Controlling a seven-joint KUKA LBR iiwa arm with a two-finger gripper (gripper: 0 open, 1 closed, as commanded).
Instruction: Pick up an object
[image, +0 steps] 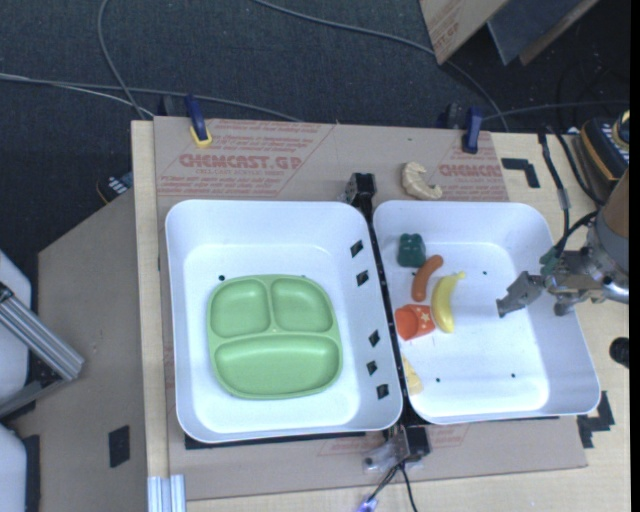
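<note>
Right bin (560, 395): banana (444, 302) left of hand (538, 298).

Right bin (560, 390) has loads of open floor across its middle and right half, so the pincer (537, 296) hanging over the right side has nothing under it. The clutter sits along the left wall: green block (410, 249), sausage (427, 277), banana (443, 301) and red piece (414, 321), packed close, some touching, so gaps between them are tight. Left bin (190, 300) is mostly taken up by the green divided plate (274, 336), leaving a free strip around it.
</note>
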